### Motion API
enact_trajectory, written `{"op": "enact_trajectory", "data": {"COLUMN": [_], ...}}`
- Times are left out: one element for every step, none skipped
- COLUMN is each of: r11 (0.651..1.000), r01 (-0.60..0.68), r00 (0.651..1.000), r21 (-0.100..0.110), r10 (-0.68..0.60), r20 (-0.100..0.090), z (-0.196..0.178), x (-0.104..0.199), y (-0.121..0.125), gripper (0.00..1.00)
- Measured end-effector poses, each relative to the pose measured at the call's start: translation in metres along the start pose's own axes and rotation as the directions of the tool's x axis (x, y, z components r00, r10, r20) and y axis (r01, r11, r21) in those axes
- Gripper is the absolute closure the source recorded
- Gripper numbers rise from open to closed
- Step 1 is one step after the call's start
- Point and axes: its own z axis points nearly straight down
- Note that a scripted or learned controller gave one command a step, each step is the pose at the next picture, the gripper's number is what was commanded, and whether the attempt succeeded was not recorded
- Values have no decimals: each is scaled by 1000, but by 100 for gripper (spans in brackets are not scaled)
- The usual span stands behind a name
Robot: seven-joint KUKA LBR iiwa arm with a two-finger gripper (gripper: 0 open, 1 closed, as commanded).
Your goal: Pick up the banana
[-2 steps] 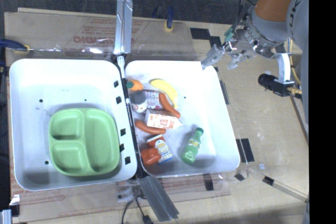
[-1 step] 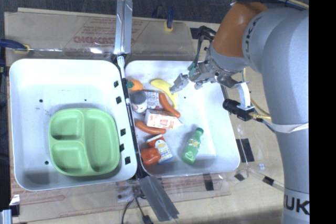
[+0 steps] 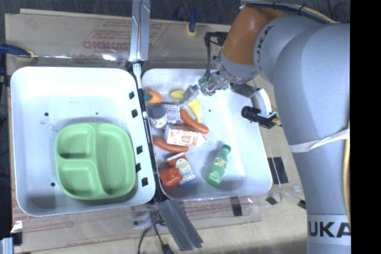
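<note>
Yellow and slightly curved, the banana (image 3: 194, 109) is lying in the upper middle of the right bin (image 3: 253, 172), just above an orange sausage-like piece (image 3: 194, 122) and to the right of a small yellow lemon-like item (image 3: 177, 93). Just up and to the right of the banana, the gripper (image 3: 194, 92) is hanging at the end of the arm (image 3: 297, 68); whether it is spread or pinched cannot be told, and nothing is showing as held. A white carton (image 3: 184, 138) is sitting below the banana, with a second orange sausage (image 3: 166, 144) beside it, and a green bottle (image 3: 218, 165) is lying toward the lower right. A tin can (image 3: 156, 115) is standing near the bin's left wall. In the left bin (image 3: 36, 92), a green divided plate (image 3: 95, 159) is resting toward the bottom.
</note>
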Motion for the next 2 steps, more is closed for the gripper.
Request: {"op": "enact_trajectory", "data": {"r11": [1000, 1000], "r01": [0, 0], "r00": [1000, 1000], "r21": [0, 0], "r10": [0, 0], "r20": [0, 0], "z": [0, 0], "x": [0, 0], "y": [0, 0], "gripper": [0, 0]}}
